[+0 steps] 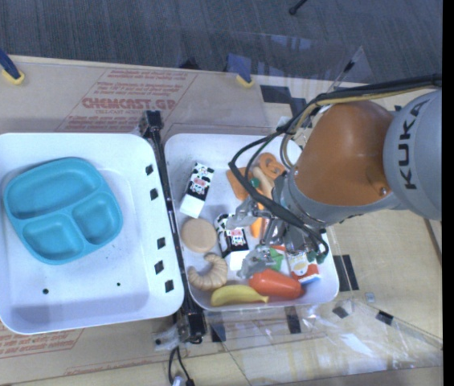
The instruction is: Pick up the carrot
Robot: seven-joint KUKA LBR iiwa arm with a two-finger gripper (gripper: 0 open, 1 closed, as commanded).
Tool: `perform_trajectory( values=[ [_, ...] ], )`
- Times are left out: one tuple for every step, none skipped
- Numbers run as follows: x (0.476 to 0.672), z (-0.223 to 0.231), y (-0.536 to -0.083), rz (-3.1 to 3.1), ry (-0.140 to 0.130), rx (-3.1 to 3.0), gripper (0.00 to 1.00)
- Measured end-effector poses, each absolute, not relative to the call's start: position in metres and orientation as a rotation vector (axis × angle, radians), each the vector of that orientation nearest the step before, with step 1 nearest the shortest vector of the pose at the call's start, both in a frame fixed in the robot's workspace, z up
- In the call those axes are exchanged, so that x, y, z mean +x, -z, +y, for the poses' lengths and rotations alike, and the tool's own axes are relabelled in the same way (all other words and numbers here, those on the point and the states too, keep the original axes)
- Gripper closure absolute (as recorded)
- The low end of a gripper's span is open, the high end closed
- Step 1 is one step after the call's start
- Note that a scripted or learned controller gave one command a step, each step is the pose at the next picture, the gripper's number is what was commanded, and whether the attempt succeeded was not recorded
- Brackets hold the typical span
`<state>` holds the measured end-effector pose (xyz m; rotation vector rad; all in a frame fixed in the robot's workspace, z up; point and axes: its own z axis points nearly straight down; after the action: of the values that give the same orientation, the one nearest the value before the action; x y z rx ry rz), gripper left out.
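Observation:
The carrot (pixel 276 284) is a red-orange tapered piece lying flat near the front edge of the right bin (pixel 177 149), with its thick end toward a bit of green. The gripper (pixel 263 242) hangs low over the middle of that bin, just behind and above the carrot. The orange wrist band and grey arm cover the bin's right part. Nothing can be made out in the gripper's grasp, and the carrot rests on the bin floor.
Around the gripper lie a yellow banana (pixel 238 295), a croissant (pixel 209 273), a round tan bun (pixel 198 234), two cow-patterned cartons (pixel 200 185) (pixel 235 236) and orange pieces (pixel 252 178). The left bin (pixel 66 304) holds a blue divided plate (pixel 62 208).

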<state>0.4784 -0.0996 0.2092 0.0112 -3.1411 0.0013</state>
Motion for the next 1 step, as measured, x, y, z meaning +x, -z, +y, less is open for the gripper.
perform_trajectory(
  values=[
    [0.5075, -0.1599, -0.1317, -3.142, -0.003, -0.106, 0.0]
  ],
)
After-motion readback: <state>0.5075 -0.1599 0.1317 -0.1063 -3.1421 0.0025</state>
